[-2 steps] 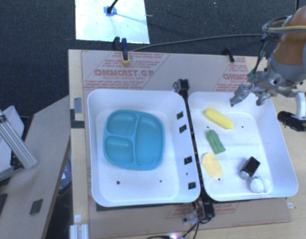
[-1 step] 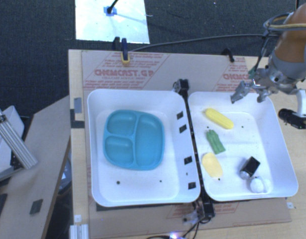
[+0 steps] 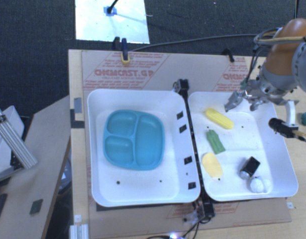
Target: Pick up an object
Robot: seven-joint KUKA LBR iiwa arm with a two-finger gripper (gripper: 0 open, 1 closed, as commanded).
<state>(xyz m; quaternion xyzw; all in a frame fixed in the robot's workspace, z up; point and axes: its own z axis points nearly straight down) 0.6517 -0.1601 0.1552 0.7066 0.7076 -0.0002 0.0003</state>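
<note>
Nearest the camera, in the right-hand shallow white bin (image 3: 281, 156), lay a small white lumpy object (image 3: 257, 184) just beside a black block with a pale face (image 3: 250, 166). A pale yellow rounded piece (image 3: 212, 165) sat near the bin's left wall, with a green ridged toy vegetable (image 3: 216, 141) just beyond it and a yellow toy corn cob (image 3: 219, 118) farther back. The left-hand white bin (image 3: 98, 148) held a blue plastic divided plate (image 3: 133, 139).

Farther back, the two-finger gripper (image 3: 234, 102) hung over the right bin's far edge, near the corn cob but apart from it. Its fingers appeared spread, with nothing between them. By that reading, the pick had hardly begun: every object rested in a bin, and choosing one, descending, closing and lifting remained.

Farthest, the brown board (image 3: 157, 68) under the bins bore red lettering reading "CHEMCAST GP", repeated in part at the right.
</note>
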